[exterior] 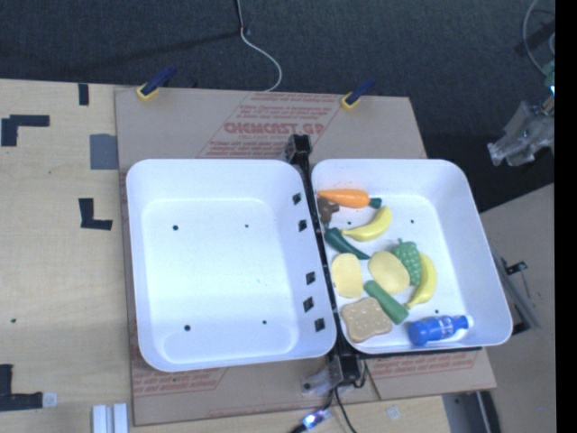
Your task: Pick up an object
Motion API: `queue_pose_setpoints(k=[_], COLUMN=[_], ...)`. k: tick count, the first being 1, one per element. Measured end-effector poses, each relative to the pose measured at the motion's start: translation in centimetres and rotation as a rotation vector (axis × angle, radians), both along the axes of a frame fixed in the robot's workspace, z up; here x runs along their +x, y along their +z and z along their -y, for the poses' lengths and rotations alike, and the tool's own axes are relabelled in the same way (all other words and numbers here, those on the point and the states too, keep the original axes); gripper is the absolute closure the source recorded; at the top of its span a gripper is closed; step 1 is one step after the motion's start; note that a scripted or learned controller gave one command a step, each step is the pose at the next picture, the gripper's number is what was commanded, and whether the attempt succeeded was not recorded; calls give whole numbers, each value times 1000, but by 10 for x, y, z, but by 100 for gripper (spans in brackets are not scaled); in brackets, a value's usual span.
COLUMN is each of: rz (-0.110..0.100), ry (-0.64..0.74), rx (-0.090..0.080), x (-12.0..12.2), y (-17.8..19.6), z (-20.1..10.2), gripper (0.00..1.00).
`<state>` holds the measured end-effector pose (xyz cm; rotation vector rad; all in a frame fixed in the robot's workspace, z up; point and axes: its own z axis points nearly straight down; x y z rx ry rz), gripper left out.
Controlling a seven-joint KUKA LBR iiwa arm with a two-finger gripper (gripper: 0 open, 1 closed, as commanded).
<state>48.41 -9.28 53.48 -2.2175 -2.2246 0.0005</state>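
End effector (pixel 521 138) at right edge, off bins, grip state unclear; toy food clustered in right bin (pixel 451 188)

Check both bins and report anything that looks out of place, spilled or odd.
Nothing stands out. The toy food, including the carrot, the banana and the bread slice, lies crowded in the right bin with the blue bottle. Nothing has spilled onto the cardboard.

Gripper (pixel 521 140) seen at right edge, raised, well apart from bins; grey wrist partly cropped; finger state unresolved
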Motion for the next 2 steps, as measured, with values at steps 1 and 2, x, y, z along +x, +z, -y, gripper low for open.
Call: queue_pose_setpoints(k=[1,2], rz=[0,0], ry=[0,0], rx=[0,0], x=[0,0], y=[0,0], z=[-29,-53], gripper=[100,100])
